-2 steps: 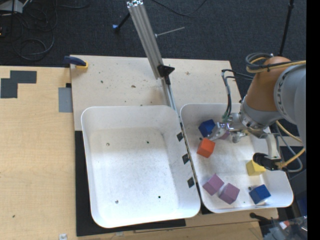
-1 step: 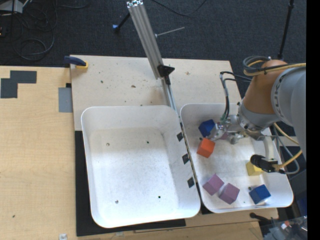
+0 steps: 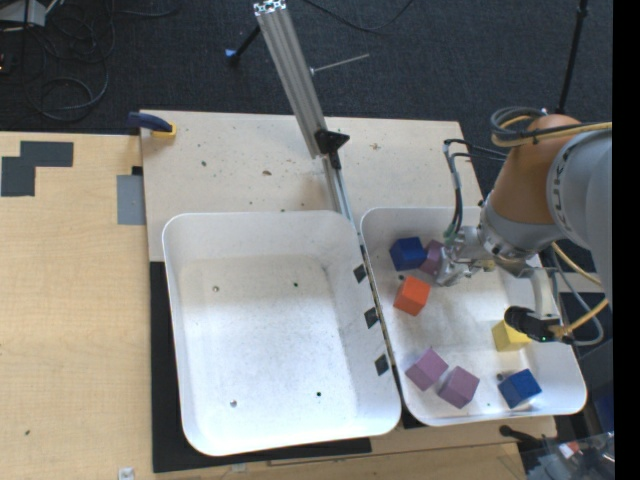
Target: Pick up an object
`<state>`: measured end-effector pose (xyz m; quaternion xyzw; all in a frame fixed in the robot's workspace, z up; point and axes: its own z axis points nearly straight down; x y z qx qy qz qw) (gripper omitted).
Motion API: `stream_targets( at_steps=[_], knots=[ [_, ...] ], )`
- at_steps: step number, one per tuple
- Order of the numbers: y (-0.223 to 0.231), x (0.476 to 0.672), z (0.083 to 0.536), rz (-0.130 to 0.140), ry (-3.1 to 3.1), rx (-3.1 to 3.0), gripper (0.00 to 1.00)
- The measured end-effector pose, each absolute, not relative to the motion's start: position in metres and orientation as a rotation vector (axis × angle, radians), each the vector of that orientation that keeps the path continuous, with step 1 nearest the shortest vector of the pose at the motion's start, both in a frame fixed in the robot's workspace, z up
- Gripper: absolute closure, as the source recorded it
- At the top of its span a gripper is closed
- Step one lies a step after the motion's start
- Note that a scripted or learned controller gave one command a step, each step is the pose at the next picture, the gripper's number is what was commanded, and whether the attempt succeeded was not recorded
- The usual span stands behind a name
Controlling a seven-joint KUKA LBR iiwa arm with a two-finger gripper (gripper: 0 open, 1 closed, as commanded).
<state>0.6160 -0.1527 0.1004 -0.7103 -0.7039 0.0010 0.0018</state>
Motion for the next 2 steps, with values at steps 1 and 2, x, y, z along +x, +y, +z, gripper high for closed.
stream_targets(
  at_steps=[1, 2],
  knots=[
    [-0.143, 0.616, 0.152, -0.003, -2.225, -2.221, 1.0],
    [-0.149, 0.621, 0.215, -0.004, -2.226, -2.223, 1.0]
  ],
)
